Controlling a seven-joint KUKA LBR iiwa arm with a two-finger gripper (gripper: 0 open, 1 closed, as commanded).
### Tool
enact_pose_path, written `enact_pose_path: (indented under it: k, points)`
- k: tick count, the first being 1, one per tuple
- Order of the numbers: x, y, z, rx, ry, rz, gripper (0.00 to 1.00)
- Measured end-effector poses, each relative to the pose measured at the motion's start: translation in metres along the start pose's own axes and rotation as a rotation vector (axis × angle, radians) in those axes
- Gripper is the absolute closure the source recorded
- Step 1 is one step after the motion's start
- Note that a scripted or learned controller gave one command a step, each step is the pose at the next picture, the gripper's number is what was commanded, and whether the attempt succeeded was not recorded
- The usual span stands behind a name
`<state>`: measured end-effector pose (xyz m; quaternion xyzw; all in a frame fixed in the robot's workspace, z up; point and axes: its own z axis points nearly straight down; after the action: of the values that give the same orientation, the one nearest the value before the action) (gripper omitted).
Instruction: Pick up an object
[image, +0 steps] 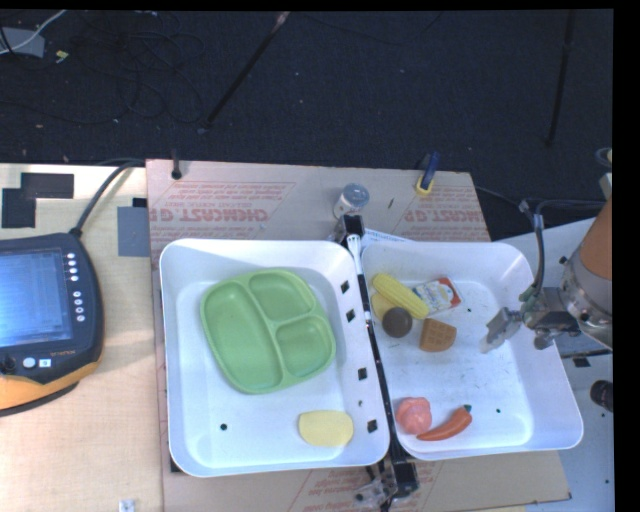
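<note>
Two shallow white bins of smooth, glossy plastic with rounded corners sit side by side on a flat sheet of brown cardboard (250, 200) printed with red lettering. The left bin (190, 290) holds a pale green divided plate (268, 330), a matte oval with three moulded compartments, lying slightly askew near the bin's centre. At about five o'clock from the plate rests a smooth, pale yellow lemon-shaped piece (325, 428).

The right bin (545, 420) carries the small toy foods. Toward its eleven o'clock corner lies a ridged yellow corn cob (399, 294), with a small white and red packet (437, 294) just beside it at three o'clock. A dark brown rounded ball (398, 322) touches the cob's lower end, and a tan, rough-textured waffle-like piece (437, 336) sits just beside the ball. Near the bin's six o'clock edge are a soft pink lump (413, 414) and a glossy red chilli pepper (446, 424) with a green stem, touching or nearly so.

The gripper (500, 328), grey metal, hangs over the right bin at its three o'clock side, well apart from the foods; whether its jaws stand apart or together cannot be told, and nothing shows between them.

The bench is light wood-toned. A teach pendant (45, 310) with a blue screen and orange base lies at the far nine o'clock. Behind, the floor is dark with trailing cables.
</note>
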<state>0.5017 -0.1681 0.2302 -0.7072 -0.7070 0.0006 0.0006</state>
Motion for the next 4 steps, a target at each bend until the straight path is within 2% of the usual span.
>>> enact_pose_path:
  k: [1,2,3,4]
  points:
    - [0.098,0.030,0.043,0.005,0.005,-0.009,0.00]
    - [0.068,0.035,0.131,-0.001,-0.001,0.001,0.00]
    - [0.043,0.088,0.142,0.000,0.001,-0.004,0.00]
    - [0.044,0.087,0.130,-0.001,0.003,-0.001,1.00]
